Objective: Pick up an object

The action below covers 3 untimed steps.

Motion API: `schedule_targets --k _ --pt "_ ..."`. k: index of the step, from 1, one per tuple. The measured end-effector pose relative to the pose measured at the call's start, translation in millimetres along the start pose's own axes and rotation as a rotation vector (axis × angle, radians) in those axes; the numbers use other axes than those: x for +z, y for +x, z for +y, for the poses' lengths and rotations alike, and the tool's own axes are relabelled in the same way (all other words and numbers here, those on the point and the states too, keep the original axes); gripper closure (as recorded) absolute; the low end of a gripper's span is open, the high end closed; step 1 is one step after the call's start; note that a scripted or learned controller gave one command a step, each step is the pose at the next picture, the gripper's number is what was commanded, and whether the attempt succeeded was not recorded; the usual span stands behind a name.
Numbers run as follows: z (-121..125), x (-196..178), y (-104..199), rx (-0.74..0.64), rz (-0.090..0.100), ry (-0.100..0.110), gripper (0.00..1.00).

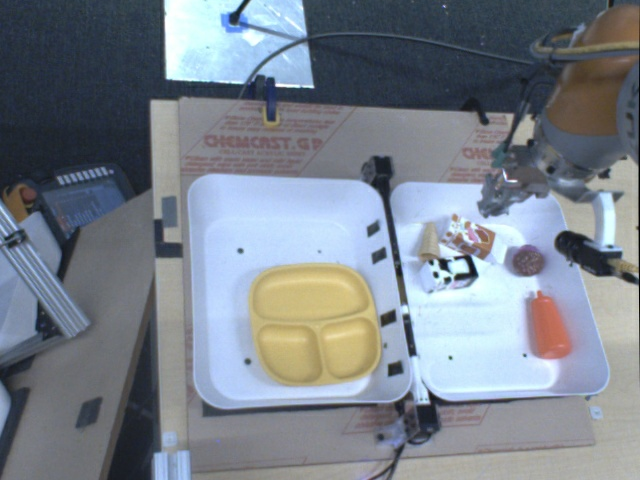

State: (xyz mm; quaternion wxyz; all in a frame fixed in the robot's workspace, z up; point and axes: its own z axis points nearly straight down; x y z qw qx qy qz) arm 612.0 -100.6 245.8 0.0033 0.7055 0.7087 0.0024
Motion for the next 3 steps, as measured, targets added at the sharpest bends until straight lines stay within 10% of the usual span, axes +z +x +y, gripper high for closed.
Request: schedule_targets --k 3 --pt "31 30 172 -0.005 0.004 0.006 1.00"
